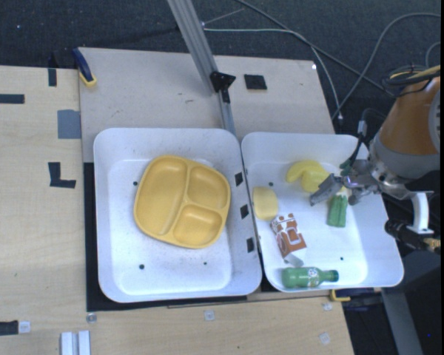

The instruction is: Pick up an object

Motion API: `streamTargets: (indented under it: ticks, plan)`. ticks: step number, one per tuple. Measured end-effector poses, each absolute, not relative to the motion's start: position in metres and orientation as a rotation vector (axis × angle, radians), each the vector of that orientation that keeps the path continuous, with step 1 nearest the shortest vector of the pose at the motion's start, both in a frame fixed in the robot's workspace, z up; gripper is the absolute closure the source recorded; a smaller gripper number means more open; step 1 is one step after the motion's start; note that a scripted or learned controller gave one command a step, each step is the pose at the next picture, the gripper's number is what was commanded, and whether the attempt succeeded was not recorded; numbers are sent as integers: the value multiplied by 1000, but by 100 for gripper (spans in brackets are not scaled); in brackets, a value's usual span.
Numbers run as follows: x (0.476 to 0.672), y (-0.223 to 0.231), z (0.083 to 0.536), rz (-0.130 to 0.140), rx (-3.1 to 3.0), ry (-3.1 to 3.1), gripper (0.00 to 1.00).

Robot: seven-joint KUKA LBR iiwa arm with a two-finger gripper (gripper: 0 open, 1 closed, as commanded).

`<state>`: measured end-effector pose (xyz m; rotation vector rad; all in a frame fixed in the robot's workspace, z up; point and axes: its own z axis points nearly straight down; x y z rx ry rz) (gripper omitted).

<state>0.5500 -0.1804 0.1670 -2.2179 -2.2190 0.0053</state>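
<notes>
The gripper (333, 190) is seen spread open between the yellow object (305, 174) and green block (337, 211); either may be nudged aside, not grasped

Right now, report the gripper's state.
Gripper: low in the right bin, between the yellow piece and the green block; open or shut cannot be told.

The grey arm with the orange band (414, 128) is cut off by the frame's right edge. The upper end of the small green cylinder (337, 211) is covered by the dark two-finger gripper (339, 188), whose finger spacing cannot be made out. The print on the orange-and-white packet (288, 234), left of that cylinder, is too small to be read.
</notes>
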Motion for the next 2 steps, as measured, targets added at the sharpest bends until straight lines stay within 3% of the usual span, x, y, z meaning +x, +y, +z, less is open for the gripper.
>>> streamTargets:
  ticks: [1,2]
  plan:
    - [551,-184,104,6,-2217,-2219,0]
    - [552,-183,117,3,-2217,-2222,100]
